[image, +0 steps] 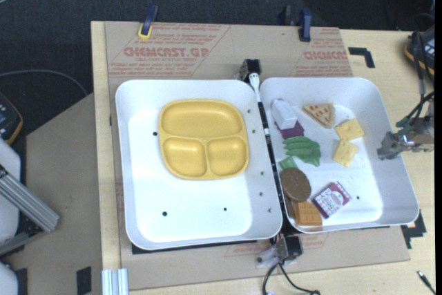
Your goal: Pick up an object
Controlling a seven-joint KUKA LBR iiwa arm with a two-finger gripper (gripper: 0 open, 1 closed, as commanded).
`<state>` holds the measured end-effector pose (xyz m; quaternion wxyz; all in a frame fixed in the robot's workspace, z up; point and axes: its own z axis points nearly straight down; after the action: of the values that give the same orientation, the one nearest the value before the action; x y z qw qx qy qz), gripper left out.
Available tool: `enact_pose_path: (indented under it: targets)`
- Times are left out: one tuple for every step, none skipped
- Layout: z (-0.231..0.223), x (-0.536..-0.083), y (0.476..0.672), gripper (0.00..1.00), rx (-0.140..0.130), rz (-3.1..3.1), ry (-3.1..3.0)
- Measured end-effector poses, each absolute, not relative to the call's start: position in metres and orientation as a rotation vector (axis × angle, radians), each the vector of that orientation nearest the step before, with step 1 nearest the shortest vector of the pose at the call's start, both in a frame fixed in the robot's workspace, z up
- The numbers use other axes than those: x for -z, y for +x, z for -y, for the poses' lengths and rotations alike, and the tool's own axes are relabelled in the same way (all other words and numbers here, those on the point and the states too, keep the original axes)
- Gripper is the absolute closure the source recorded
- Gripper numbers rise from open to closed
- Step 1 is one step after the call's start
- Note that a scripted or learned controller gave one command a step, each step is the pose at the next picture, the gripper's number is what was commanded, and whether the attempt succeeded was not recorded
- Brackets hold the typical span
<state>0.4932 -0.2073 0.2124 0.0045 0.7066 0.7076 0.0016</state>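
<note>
The two shallow white bins sit side by side on a brown cardboard-covered bench (207,45). The left bin (138,169) holds a yellow plastic plate with three compartments (204,138), lying in the bin's upper half.

The right bin (376,114) holds the small objects. Near its upper left lies a white and purple block (286,116); to its right, a triangular pizza-slice toy (320,113). Right of that are two pale yellow cheese-like wedges (347,140), one above the other. In the middle sits a green leafy pea-pod toy (302,150). Below it is a round brown cookie-like disc (295,183), touching an orange-tan square cracker piece (308,215) beneath. Just beside them lies a small red and white packet (331,199).

The metal gripper (392,146) hangs at the right bin's right rim, apart from all the objects, with nothing between its fingers; whether they are spread or closed cannot be told.
</note>
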Motion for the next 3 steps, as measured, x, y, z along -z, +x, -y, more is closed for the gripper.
enact_pose_path:
  targets:
    - [0.208, -0.226, 0.494, 1.00, -0.002, -2.219, 2.217]
    - [0.157, -0.217, 0.514, 1.00, -0.001, -2.228, 2.217]
    - [0.109, -0.210, 0.526, 1.00, 0.000, -2.229, 2.218]
